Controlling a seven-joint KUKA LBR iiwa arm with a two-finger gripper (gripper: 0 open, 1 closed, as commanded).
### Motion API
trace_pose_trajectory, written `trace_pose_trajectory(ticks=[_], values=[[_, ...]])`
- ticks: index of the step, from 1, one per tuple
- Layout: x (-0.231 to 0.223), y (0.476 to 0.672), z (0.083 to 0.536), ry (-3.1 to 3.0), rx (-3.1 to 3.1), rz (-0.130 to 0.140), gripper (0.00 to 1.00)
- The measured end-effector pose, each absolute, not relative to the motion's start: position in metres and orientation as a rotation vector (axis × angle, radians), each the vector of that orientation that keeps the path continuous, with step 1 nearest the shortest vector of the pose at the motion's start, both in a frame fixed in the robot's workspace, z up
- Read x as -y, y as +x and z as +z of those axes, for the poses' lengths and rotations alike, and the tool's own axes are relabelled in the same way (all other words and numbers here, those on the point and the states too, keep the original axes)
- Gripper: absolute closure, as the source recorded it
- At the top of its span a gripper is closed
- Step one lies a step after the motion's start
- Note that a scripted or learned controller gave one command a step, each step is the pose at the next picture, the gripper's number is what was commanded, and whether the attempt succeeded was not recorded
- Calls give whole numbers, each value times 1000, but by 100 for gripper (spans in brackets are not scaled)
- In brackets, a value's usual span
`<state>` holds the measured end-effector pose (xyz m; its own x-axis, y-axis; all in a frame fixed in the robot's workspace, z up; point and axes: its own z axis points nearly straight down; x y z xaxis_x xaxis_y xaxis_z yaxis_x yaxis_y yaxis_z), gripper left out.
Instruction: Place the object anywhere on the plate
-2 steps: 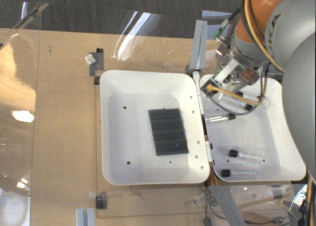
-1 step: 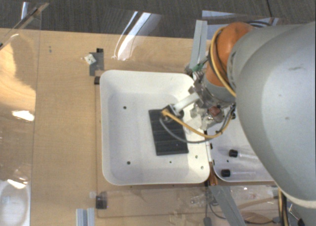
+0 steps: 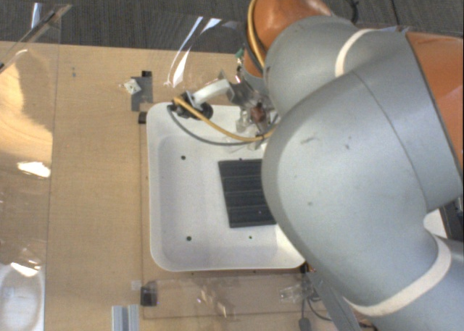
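A dark ribbed rectangular plate [image 3: 245, 192] lies flat on the floor of the white bin [image 3: 181, 235], partly covered on its right by my arm. My gripper [image 3: 254, 118] sits over the bin's far rim, above the plate's far end, amid cables and a white fitting [image 3: 210, 93]. The big grey arm hides the gripper's tips. I cannot make out any loose object between them or in the bin.
My grey arm [image 3: 362, 177] covers the right side of the bin and everything beyond it. A yellow and black cable [image 3: 199, 121] loops over the bin's far left corner. Small black brackets [image 3: 143, 94] [image 3: 148, 294] stand on the wooden bench by the bin's left corners.
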<state>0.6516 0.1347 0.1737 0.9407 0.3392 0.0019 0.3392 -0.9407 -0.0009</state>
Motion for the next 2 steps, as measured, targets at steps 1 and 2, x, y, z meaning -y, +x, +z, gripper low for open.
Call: trace_pose_trajectory(ticks=[1, 2], values=[[-181, 649, 216, -2866, 1287, -1, 100], [-234, 630, 166, -2487, 1919, 1, 100]])
